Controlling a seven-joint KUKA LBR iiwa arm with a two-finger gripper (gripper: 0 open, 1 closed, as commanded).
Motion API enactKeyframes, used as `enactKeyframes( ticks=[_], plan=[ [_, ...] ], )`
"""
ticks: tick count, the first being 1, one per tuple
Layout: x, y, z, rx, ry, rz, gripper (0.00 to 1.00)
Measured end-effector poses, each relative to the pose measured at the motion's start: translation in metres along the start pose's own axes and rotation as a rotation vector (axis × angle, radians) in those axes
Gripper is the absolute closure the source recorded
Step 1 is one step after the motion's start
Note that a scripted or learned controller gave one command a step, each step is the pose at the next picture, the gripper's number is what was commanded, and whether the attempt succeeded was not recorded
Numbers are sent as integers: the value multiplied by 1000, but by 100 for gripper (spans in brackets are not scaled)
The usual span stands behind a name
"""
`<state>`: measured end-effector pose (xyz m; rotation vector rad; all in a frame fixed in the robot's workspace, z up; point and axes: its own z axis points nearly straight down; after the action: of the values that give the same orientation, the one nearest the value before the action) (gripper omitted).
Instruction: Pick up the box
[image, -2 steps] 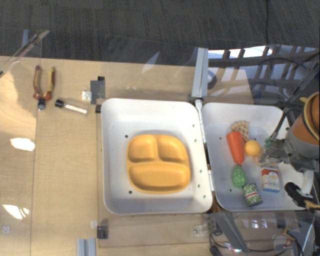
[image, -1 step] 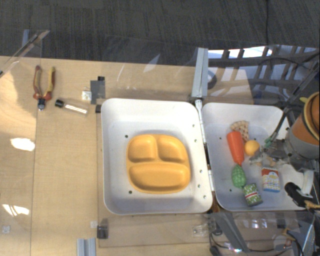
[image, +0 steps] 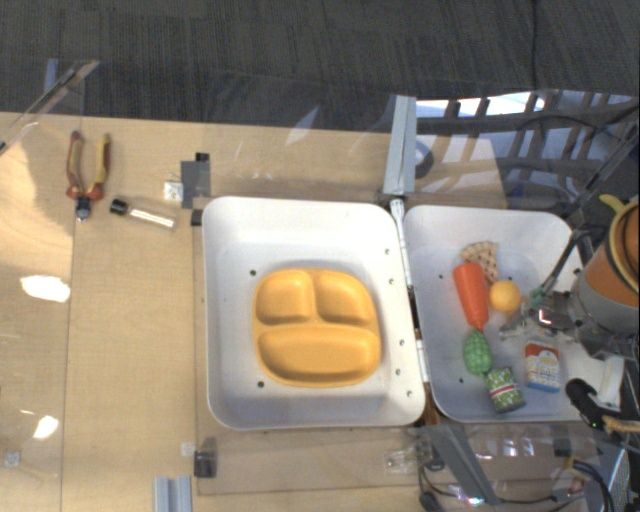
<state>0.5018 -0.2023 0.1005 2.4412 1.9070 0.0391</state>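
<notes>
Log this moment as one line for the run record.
task: pick up box | box: lying in right bin, not held | tool: above bin, near box | left bin: yellow tray

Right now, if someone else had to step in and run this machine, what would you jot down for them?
Arm: at the right edge of the camera view, over the right bin's far side. I cannot tell whether its jaws are open or shut.
Box: small, white with red and blue, lying flat in the right bin near its right side, close beside the arm.
Same bin: carrot, orange ball, green fruit, green can.
Left bin: a yellow divided tray.
Done: nothing visible; the box is not lifted.
Left: close on the box and raise it out.
</notes>
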Motion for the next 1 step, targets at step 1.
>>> enactKeyframes(
  ticks=[1],
  plan=[
    [1, -1, 0, 0, -1, 88, 0]
  ],
)
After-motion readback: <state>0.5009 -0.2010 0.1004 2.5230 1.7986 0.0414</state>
